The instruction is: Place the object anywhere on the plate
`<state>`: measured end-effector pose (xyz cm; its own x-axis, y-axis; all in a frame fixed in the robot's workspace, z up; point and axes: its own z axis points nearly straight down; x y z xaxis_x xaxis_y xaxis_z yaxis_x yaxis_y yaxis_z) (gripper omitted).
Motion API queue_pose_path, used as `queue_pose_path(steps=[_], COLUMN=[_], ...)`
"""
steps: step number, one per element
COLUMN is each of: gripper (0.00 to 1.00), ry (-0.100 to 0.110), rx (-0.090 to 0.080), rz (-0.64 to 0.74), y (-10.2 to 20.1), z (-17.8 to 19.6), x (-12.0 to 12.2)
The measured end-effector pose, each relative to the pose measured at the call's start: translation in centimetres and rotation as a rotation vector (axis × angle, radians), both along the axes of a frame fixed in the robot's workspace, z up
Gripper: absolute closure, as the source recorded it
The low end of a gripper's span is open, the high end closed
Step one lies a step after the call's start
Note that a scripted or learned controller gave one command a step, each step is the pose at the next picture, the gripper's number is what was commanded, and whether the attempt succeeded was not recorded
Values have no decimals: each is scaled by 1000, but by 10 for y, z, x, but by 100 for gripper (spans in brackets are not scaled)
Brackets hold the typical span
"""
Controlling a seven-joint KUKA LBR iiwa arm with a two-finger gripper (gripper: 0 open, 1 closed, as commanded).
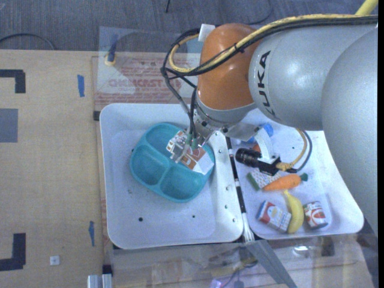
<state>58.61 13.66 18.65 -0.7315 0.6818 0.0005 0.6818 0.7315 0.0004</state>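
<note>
A teal divided plate (161, 171) lies in the left bin (150, 221), toward its upper right. A small red-and-white carton (199, 159) rests tilted over the plate's right rim and right compartment. My gripper (181, 144) hangs just above the plate's upper right part, directly next to the carton's left end. The wrist with its orange band hides the space behind the gripper. Whether the carton is touching the gripper or lying free is unclear from this angle.
The right bin (342, 221) holds a carrot (281, 183), a banana (294, 211), a red-and-white carton (273, 215), a small can (315, 215) and a patterned packet (261, 177). A ridge (231, 185) separates the two bins.
</note>
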Motion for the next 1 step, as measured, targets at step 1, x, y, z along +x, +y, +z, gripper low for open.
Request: queue_pose_path(steps=[1], gripper=[0], ry=[-1], rx=[0], rz=[-1], y=[-1], z=[1], x=[0])
